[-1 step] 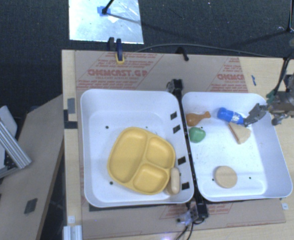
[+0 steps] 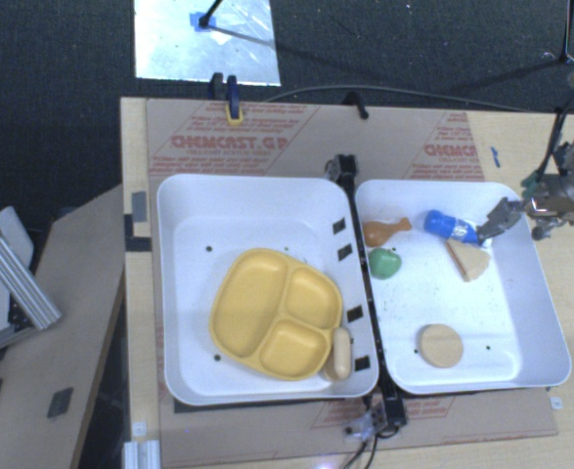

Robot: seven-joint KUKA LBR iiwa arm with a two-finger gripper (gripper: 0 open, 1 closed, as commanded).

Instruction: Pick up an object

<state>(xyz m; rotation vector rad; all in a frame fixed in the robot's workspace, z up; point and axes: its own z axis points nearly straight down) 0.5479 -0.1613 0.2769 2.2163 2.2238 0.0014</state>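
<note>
The right bin (image 2: 546, 345) holds several small objects: a blue cylinder (image 2: 449, 226), a pale wedge (image 2: 470, 262), an orange drumstick-shaped piece (image 2: 386, 231), a green lump (image 2: 385, 263) and a round tan disc (image 2: 440, 345). My gripper (image 2: 494, 223) comes in from the right over the bin's far right part. Its tip is just right of the blue cylinder's end and above the wedge. Nothing is visibly held in it.
The left bin (image 2: 184, 262) holds a yellow divided plate (image 2: 277, 313) with a beige oval piece (image 2: 340, 352) at its lower right edge. A black-clipped divider (image 2: 357, 262) separates the bins. A metal frame (image 2: 8, 262) stands at the far left.
</note>
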